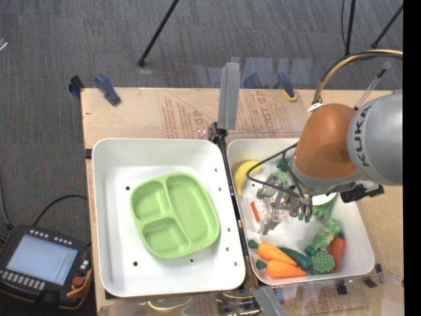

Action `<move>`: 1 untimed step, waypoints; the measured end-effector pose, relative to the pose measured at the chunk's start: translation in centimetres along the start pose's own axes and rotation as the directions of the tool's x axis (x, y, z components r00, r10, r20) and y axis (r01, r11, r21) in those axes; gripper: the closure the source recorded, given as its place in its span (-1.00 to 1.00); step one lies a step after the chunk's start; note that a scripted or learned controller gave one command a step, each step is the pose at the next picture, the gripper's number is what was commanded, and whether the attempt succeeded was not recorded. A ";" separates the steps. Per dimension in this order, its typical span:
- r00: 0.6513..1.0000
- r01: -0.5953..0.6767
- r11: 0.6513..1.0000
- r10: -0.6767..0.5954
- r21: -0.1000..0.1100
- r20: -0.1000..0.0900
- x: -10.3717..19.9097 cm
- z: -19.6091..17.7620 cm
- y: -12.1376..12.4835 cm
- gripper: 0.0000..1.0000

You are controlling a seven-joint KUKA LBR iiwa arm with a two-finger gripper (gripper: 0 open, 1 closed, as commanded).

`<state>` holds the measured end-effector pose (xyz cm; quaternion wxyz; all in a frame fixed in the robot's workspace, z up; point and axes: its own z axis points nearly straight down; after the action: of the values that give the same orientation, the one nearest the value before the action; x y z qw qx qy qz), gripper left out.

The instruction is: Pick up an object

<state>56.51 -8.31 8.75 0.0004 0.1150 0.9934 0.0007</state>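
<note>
Presently the gripper (pixel 281 210) hangs low inside the right bin (pixel 363 239), its metal fingers pointing down among the toy food. Whether those fingers are spread or closed cannot be told from this angle; wires and the wrist body crowd the area, and nothing is plainly seen between them.

Directly beneath and just left of the gripper lies a small white packet with red print (pixel 258 210), touching or nearly touching the fingertips; contact cannot be confirmed. Up and to the left of the gripper sits a yellow banana (pixel 245 172), against the bin's left wall. Below the gripper, toward the near edge, lie two orange carrots (pixel 276 261), with a green broccoli piece (pixel 323 261) and a red-orange vegetable (pixel 337 249) to their right. To the gripper's right, partly under the arm, further green pieces (pixel 322 209) are seen, type unclear.

Farther out, the orange band (pixel 327 142) and grey arm (pixel 385 140) rise to the right. Well to the left of the gripper, the left bin (pixel 112 170) holds a green divided plate (pixel 174 214).

Assessment: the pick is not yet accomplished. The gripper is down at object level, so the approach appears largely complete. Remaining, in my judgement: a secure closure on one item, most likely the packet, then a lift clear of the bin. No object is seen raised.
</note>
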 end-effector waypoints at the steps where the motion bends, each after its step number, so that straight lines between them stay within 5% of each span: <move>1: 0.975 -0.220 0.975 0.220 -0.001 0.005 3.9 -0.1 -1.3 -1.00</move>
<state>52.39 -8.70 8.87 0.0027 0.2243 0.9745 0.0006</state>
